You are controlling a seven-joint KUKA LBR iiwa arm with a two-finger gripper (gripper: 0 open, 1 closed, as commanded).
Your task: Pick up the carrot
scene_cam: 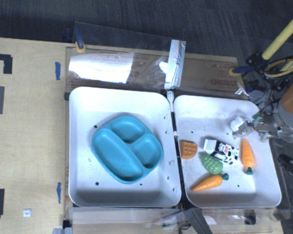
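Bare floor across the right bin's [226,111] far half; near half crowded by 2 carrots [209,182], waffle [188,149], cow [225,151].

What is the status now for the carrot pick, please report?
Gripper above right bin, over its far right part, holding nothing. Two carrots: upright carrot just below gripper, lying carrot near front. Green toy and cow toy between them.
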